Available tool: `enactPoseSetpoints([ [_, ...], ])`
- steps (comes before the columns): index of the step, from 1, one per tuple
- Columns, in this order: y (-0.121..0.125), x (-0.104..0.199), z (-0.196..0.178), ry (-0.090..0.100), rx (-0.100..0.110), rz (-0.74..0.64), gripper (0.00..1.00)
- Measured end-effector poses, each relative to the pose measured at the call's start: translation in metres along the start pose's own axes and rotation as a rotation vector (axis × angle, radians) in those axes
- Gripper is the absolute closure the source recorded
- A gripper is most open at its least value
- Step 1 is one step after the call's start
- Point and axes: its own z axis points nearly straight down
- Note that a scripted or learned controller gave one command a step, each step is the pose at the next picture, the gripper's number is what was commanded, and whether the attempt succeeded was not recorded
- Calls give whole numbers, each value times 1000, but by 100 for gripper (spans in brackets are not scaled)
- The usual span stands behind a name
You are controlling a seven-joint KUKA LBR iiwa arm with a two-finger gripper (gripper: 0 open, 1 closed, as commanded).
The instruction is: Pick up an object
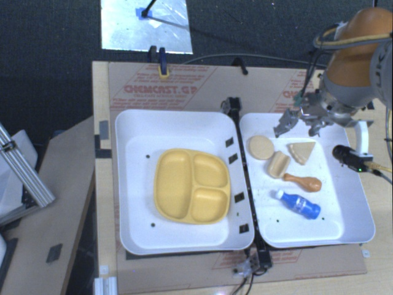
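Note:
In the right bin (350, 217) lie a round tan disc (260, 147), a tan block (278, 164), a pale wedge (301, 152), a brown drumstick-shaped piece (303, 182) and a blue bottle (298, 203) with a white cap. My gripper (301, 125) hangs over the bin's far edge, above and just behind the disc and the wedge. Its two grey fingers (285, 125) are spread apart and open, with nothing between them.
The left bin (138, 165) holds a yellow divided plate (191, 185). A black divider with clips (241, 177) runs between the bins. A black cylinder (347, 156) on the arm juts over the right bin's right side. A metal sheet (146, 17) lies behind the bench.

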Motion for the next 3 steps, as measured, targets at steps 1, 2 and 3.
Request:
enactPoseSetpoints([
  [1,2,0,-7,-1,-11,-2,0],
  [2,10,0,53,-1,-8,-1,0],
  [3,15,5,97,0,-9,-3,0],
])
